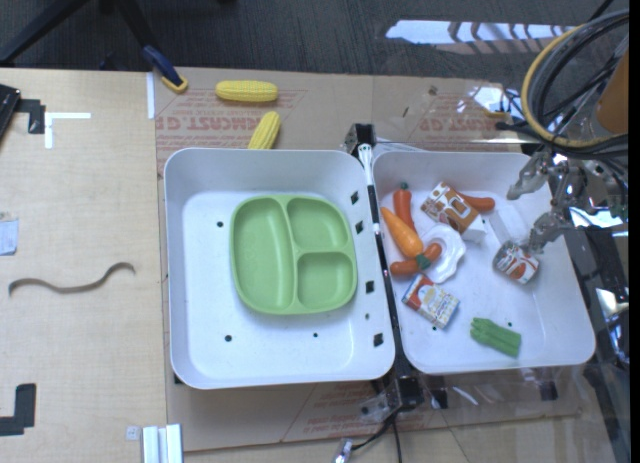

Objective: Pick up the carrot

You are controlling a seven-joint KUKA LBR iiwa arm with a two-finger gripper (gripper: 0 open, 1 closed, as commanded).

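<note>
Carrot (403, 232) lies near the left wall of the right bin (560, 346), a smooth orange taper with a green tip, touching a small red sausage-like piece (404, 267) below it. Just beside these sit a fried egg toy (446, 254) and a printed carton (432, 302). Metal gripper (534, 213) hangs over the right side of this bin, fingers spread apart (nothing between them), above a red-and-white can (516, 264). Left bin (190, 291) carries a glossy green divided plate (295, 253).
</note>
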